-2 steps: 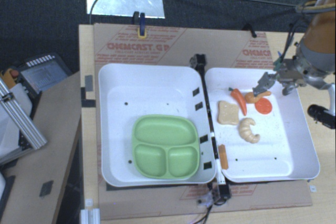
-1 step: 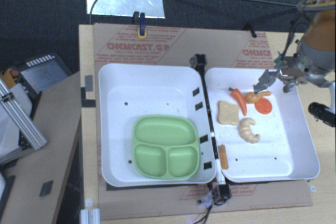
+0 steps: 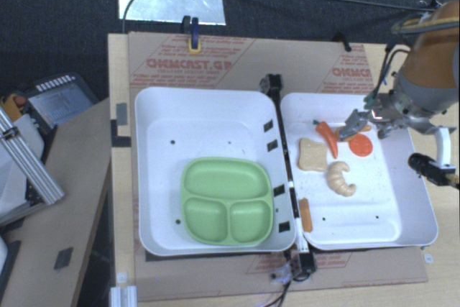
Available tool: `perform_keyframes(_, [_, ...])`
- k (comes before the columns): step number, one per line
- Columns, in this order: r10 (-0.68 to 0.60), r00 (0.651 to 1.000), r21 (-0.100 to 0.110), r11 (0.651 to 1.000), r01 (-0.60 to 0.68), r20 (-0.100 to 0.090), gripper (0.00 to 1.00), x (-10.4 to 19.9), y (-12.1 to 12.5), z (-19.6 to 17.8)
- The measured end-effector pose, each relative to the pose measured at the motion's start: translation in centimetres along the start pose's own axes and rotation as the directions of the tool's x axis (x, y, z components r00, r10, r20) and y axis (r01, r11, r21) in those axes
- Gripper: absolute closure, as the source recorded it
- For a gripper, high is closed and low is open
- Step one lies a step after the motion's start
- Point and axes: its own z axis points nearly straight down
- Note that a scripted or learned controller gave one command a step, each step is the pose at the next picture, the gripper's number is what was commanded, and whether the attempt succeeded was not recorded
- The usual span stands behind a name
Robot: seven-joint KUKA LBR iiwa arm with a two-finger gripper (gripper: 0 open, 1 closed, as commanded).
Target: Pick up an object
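Beside the smooth orange disc (image 3: 361, 146), a slim red chilli (image 3: 328, 138) and curved glossy croissant (image 3: 341, 178) are seen, the gripper (image 3: 366, 123) poised above, its jaw state indiscernible.

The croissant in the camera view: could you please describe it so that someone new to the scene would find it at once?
Look in the right-hand white bin, where a small cluster of toy foods lies near its middle. The croissant is the lowest piece of that cluster, just below and right of the flat tan bread slice. It alone is curved and ridged, pale beige, unlike the red-orange disc and the slim chilli-like piece above it.
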Motion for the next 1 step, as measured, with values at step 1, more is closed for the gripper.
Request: perform_keyframes(1, [0.000,1.000,0.000,1.000,0.000,0.000,0.00,-0.13,-0.22,4.20])
